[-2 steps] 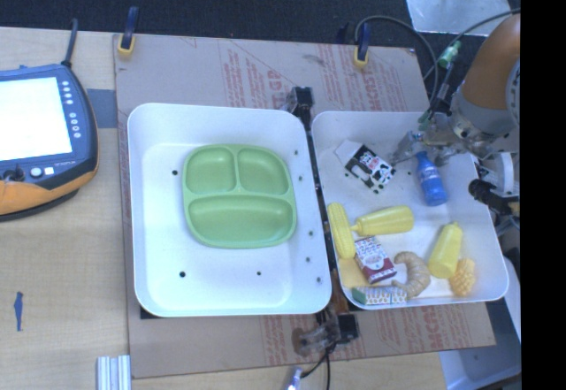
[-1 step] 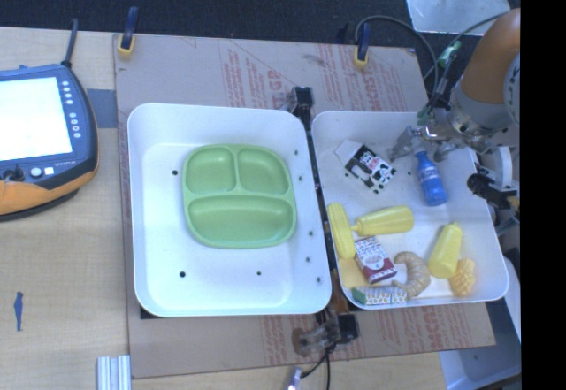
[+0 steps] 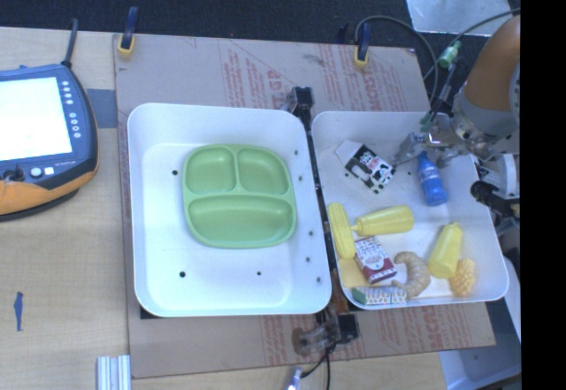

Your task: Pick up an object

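Gripper [image 3: 431, 148] is sitting over the upper right part of the right bin [image 3: 329, 136], arm coming in from the right edge. Blue bottle [image 3: 432, 183] is lying directly under and just below the gripper, its top end right at the gripper tip. Can't tell from this angle how the gripper is set or whether it's actually holding the bottle.

Relative to the gripper:
- black-and-white cow-print box [image 3: 369, 166] is lying to its left, near but apart from the bottle
- yellow bottle [image 3: 385, 221] is lying below-left, on its side
- corn cob [image 3: 340, 230] is sitting further left of that, along the bin's left wall
- red-and-white packet [image 3: 375, 259] is lying below the yellow bottle, touching a tan pastry-looking piece [image 3: 413, 271]
- second yellow bottle [image 3: 445, 248] is sitting straight below the gripper, a small bumpy yellow item [image 3: 463, 277] just beside it

Left bin [image 3: 150, 202] is sitting well left of the gripper, holding a green divided plate [image 3: 238, 195]. Tablet pendant [image 3: 42, 136] is resting on the counter [image 3: 53, 291] at far left
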Robot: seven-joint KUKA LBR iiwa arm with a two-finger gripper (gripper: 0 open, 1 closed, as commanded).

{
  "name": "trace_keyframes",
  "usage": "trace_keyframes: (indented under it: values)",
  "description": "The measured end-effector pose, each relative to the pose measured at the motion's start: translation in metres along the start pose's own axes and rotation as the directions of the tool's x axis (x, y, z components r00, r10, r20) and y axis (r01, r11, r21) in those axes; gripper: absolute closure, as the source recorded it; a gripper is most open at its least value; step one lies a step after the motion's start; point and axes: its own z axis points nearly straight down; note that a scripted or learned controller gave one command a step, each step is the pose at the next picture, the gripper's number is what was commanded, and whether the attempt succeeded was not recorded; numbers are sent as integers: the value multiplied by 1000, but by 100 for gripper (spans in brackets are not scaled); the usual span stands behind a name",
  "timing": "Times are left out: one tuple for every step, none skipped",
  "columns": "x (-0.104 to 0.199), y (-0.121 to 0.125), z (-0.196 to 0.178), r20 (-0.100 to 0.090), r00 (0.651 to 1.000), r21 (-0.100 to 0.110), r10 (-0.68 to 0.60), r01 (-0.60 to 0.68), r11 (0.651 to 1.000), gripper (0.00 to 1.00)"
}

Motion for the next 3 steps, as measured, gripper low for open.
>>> trace_keyframes:
  values:
    - [0,14,5,-1,1000,-2,0,0,1000,0]
    - [0,14,-8,0,1000,-4,1,-1,1000,0]
    - [0,-11,-12,0,1000,0,0,0,1000,0]
